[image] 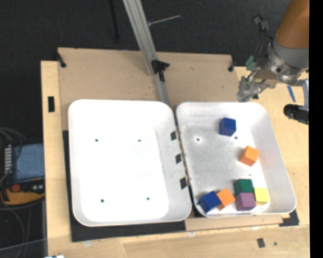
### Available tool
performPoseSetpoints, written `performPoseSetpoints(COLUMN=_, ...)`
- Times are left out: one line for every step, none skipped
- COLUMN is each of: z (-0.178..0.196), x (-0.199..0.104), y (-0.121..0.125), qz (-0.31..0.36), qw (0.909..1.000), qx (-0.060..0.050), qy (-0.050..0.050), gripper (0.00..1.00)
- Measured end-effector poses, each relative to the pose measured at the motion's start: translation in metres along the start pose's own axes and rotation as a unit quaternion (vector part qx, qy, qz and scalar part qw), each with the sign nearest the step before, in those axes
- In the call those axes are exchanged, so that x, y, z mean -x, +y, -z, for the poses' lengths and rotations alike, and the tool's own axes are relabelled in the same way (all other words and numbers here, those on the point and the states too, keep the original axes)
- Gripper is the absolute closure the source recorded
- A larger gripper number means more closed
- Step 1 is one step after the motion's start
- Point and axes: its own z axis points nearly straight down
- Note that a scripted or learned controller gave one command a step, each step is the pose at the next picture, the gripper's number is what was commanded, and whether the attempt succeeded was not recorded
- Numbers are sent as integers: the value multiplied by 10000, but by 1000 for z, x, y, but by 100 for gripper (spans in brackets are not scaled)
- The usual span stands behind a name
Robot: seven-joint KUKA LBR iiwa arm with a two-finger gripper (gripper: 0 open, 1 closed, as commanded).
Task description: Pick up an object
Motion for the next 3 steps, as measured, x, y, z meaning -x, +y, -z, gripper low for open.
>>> performPoseSetpoints(z=-5, x=-53, y=7, qz=1, qw=10000, qx=-6, qy=2, gripper=100)
performPoseSetpoints(z=-9, x=-107, y=10, qz=3, qw=10000, qx=-15, qy=4, gripper=100)
performPoseSetpoints(z=-17, x=-160, y=12, qz=4, qw=10000, qx=-25, qy=5, gripper=100)
